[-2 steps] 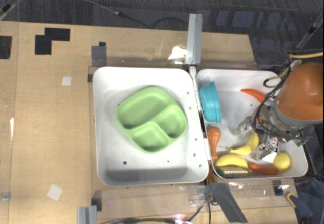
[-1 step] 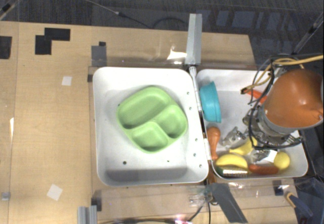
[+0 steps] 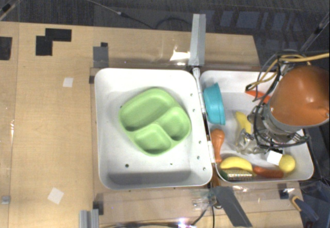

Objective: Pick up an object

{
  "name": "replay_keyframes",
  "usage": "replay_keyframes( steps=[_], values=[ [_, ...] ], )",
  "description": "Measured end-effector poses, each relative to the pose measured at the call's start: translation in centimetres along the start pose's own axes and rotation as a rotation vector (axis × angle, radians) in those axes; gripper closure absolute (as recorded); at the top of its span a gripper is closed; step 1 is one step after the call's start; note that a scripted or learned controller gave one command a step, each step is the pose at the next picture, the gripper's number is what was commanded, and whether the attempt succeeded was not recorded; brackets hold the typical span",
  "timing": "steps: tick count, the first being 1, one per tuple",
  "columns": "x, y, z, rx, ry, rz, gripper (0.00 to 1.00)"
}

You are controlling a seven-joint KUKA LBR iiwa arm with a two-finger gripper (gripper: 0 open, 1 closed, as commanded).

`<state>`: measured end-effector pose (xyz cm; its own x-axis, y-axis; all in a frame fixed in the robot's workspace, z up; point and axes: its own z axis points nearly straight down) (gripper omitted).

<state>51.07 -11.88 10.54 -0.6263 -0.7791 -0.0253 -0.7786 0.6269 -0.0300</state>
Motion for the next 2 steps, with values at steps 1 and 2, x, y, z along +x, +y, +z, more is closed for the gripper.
replay_keyframes(
  steps=[1,2],
  values=[
    [1.1,-2.5,-7.3,-0.025,0.014,-0.399,1.0],
    [-6.5,-4.6,-13.9,-0.024,0.011,-0.417,1.0]
  ],
)
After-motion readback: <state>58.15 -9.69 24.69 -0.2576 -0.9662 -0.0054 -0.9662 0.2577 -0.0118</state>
